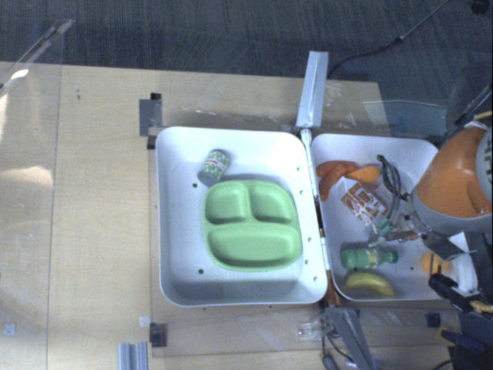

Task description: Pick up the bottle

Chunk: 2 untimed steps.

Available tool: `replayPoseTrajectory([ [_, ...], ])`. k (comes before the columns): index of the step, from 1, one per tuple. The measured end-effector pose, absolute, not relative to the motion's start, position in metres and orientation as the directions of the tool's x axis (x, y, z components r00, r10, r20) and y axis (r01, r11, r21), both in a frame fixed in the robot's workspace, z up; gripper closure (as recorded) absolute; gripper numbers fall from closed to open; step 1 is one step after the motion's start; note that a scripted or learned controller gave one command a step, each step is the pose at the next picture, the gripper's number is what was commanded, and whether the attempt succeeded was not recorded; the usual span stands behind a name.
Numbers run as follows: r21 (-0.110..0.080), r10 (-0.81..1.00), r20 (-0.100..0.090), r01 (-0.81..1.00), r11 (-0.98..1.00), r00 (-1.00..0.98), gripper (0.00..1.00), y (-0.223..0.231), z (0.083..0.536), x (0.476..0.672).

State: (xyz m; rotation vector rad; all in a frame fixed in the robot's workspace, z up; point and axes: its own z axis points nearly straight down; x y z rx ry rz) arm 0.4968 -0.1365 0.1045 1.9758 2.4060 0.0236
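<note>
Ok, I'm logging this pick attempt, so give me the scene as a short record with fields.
target: green bottle lying on its side in the right bin
gripper: gripper just above the bottle, nothing seen between its fingers
neighbours: banana in front of the bottle, snack packet behind it
left bin: green divided tray, small can

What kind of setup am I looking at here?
Likely a lab pick-and-place bench: two white bins, left and right, hold test items like a green tray, a bottle and a banana, with the arm reaching in.
</note>
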Motion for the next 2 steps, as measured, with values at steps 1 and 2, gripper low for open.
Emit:
replayPoseTrajectory([
  [1,0.029,0.981,-0.012,0.980,0.194,-0.194,0.00,-0.137,0.104,0.497],
  [2,0.017,0.936,-0.013,0.936,0.353,-0.353,0.00,-0.109,0.092,0.493],
])
